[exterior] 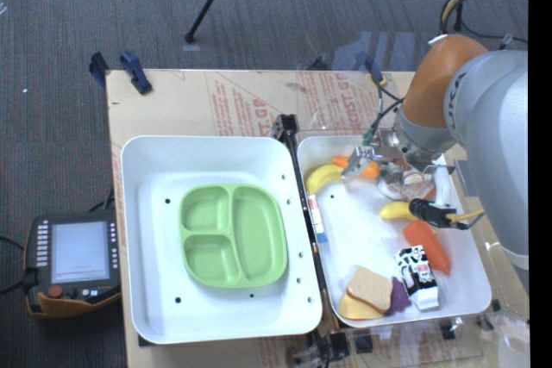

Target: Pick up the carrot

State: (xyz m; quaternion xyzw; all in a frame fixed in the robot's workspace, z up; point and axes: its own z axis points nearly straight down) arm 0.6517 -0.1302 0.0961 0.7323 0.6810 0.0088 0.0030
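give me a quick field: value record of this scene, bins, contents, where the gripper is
left bin: holds a green divided plate
right bin: holds toy foods
carrot: orange, near the right side of the right bin
bananas: one at upper left, one mid-bin
sandwich: near front edge, over a yellow slice
milk carton: lying beside the carrot
gripper: low over the bin's back part, by an orange item, away from the carrot
arm: enters from the right
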